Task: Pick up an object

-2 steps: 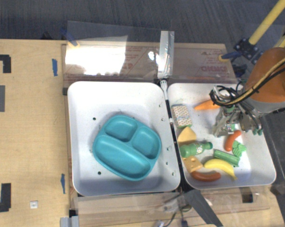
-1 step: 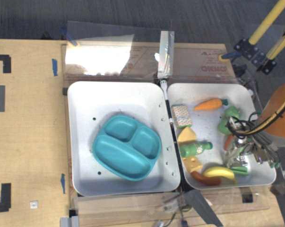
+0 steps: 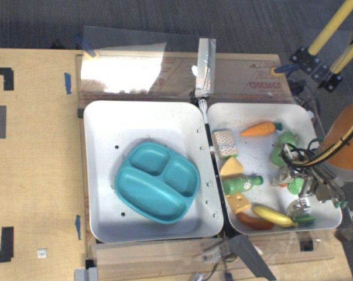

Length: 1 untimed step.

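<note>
claw (image 3: 298, 187) low in rt bin (image 3: 264, 111), tips lost in clutter, green toy (image 3: 283, 147) part-hidden

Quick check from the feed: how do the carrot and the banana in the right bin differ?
The carrot is orange with a green tip; the banana is yellow. The carrot lies near the far wall of the right bin; the banana lies near the bin's near edge. The carrot lies apart from other items, while the banana rests against a red-brown piece, with the gripper close above it. Both are elongated toy foods, lying flat.
</note>
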Tool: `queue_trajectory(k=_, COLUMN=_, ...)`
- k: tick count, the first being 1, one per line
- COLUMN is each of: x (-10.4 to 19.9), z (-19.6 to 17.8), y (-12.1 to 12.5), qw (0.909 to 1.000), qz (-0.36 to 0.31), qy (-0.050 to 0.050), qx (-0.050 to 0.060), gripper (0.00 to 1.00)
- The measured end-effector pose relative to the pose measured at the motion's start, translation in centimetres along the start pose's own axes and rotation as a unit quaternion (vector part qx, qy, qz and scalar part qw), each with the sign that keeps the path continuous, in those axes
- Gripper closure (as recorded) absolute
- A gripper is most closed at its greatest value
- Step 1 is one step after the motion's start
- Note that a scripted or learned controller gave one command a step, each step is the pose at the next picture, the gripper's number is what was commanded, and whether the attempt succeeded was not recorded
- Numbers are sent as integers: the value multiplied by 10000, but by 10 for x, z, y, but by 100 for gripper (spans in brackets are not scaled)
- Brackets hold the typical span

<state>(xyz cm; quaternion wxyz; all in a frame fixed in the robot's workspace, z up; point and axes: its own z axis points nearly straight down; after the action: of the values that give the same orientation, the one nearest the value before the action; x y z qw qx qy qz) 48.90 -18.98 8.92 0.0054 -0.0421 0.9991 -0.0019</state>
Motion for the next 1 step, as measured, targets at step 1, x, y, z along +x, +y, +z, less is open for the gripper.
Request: queue_trajectory(k=1, x=-5, z=-13, y=0, qw=10000, qz=-3, qy=-85, qx=26, gripper=100)
